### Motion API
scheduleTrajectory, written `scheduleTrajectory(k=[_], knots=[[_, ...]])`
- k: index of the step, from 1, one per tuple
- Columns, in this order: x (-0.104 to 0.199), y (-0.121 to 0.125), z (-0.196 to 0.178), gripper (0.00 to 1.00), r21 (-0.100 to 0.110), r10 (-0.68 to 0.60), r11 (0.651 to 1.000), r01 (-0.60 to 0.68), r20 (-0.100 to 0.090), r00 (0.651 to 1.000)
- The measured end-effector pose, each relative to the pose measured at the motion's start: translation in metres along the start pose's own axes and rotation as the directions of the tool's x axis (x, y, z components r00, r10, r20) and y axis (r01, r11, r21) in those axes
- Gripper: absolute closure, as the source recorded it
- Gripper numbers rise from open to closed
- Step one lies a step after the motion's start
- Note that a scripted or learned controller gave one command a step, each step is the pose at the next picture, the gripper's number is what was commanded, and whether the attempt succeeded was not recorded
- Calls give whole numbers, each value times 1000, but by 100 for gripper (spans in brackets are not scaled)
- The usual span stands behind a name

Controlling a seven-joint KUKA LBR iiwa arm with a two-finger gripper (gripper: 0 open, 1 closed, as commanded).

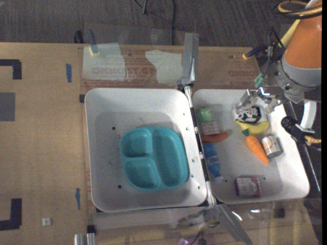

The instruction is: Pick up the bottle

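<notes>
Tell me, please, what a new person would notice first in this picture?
First comes the teal divided tray, alone in the left bin. Next is the clutter in the right bin: an orange carrot, a small can, a bottle lying along the left wall. The arm's orange band stands out at the upper right, the gripper above that bin's far side.

The single camera sat fixed above the bench, looking down at a slant on both white bins, arm entering from the right
</notes>
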State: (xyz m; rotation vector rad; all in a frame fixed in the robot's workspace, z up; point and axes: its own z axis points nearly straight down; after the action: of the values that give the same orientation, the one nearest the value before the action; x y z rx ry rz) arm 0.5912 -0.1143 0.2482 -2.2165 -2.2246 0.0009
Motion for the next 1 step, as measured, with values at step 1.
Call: scheduleTrajectory(k=[1], knots=[[-16, -77, 149, 0, 0, 117, 993, -117, 0, 993]])
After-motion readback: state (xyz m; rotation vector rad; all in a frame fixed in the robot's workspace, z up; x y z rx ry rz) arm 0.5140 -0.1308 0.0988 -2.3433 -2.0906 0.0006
